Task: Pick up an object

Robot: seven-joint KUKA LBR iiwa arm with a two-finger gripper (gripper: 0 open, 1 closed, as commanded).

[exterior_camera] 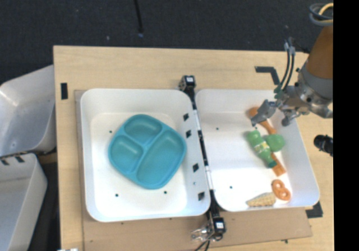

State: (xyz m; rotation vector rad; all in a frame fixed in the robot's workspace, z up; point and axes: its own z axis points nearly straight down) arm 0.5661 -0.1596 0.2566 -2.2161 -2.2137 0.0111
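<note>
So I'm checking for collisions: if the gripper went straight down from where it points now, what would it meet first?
Probably the orange piece in the right bin, which lies under the gripper; depth is unclear from above.

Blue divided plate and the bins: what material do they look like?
Blue divided plate: likely moulded plastic, matte, with an even colour and soft rounded compartment ridges. Left bin and right bin: probably thin formed plastic, smooth white, with rounded corners and a slight sheen.

Arm (321, 56): orange-brown rounded band above wrist, grey metal wrist housing below. Thin grey-green cables run down arm's side. Yellowish cable loop near top. Pincer (279, 112): grey metal, two stubby fingers, dark joints, small bracket parts.
</note>
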